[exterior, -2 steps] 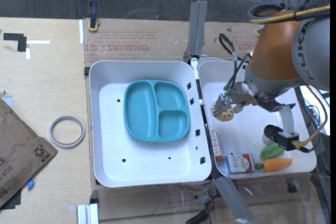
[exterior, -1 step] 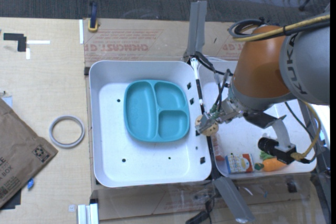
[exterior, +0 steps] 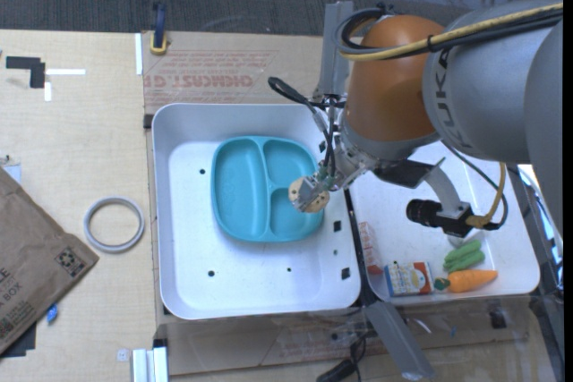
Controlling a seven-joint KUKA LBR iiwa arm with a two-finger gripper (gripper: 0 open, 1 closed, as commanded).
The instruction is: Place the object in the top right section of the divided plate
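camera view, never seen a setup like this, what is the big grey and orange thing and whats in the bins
The big grey and orange thing is a robot arm, reaching in from the right. One camera looks down on a bench with two white bins. The left bin holds a blue divided plate. The arm's end effector hangs over the plate's right edge with a small tan object at its tip; whether it truly grips it is too small to tell. The right bin holds a toy carrot, something green and a small carton. A tape ring lies on the bench.

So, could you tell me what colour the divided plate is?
The divided plate is turquoise blue, seen in the camera view.
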